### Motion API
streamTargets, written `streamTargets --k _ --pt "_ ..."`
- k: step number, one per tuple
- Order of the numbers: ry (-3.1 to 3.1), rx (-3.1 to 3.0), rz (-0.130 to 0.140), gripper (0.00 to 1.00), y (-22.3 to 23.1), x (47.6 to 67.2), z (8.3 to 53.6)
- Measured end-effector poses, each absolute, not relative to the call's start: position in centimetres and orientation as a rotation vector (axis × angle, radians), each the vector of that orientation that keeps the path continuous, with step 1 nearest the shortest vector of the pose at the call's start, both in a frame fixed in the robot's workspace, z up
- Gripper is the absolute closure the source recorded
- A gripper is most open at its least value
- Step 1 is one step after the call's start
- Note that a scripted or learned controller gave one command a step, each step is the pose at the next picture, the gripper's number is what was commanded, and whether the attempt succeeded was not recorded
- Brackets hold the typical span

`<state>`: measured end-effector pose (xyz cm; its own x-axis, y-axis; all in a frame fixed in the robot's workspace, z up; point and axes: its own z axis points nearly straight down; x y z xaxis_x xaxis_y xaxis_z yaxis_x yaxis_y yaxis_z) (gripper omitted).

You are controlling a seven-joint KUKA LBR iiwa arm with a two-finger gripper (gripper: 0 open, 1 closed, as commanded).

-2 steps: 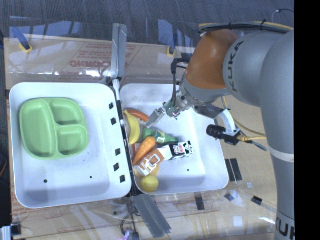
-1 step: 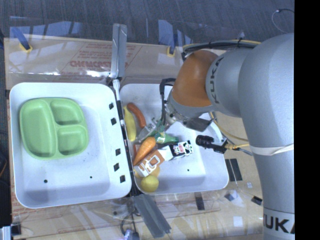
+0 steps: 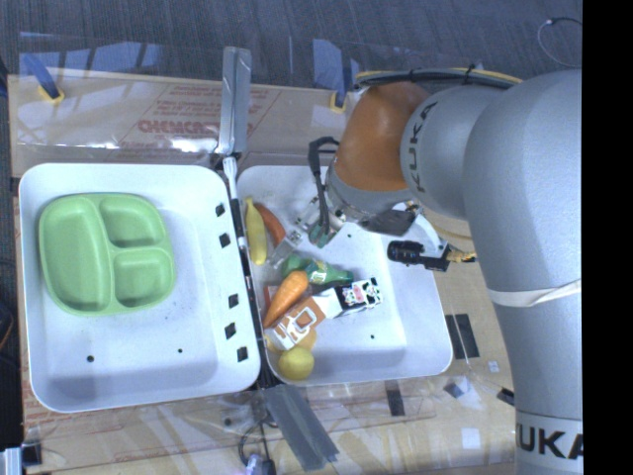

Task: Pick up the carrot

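The carrot (image 3: 287,296) is orange and lies at a slant in the left part of the right bin (image 3: 420,339), its thick end pointing up and right against a green item (image 3: 323,271). My gripper (image 3: 305,236) hangs low over the upper left of that bin, a short way above and slightly right of the carrot, close to a reddish-orange vegetable (image 3: 270,224). The grey wrist with its orange band (image 3: 374,146) covers the bin's upper middle. Nothing shows held in the gripper.
A yellow banana (image 3: 255,232) lies along the right bin's left wall. A black-and-white carton (image 3: 357,295), an orange box (image 3: 296,328) and a lemon (image 3: 295,363) crowd around the carrot. The left bin (image 3: 198,354) holds a green divided plate (image 3: 107,252).
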<state>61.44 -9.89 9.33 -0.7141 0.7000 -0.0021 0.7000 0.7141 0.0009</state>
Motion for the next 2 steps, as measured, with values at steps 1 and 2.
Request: streamTargets --k 1,2 --pt "2.906 1.181 -0.001 1.0 -9.9 61.5 10.4" --pt "2.832 1.356 -0.001 1.0 -7.9 62.1 19.3"
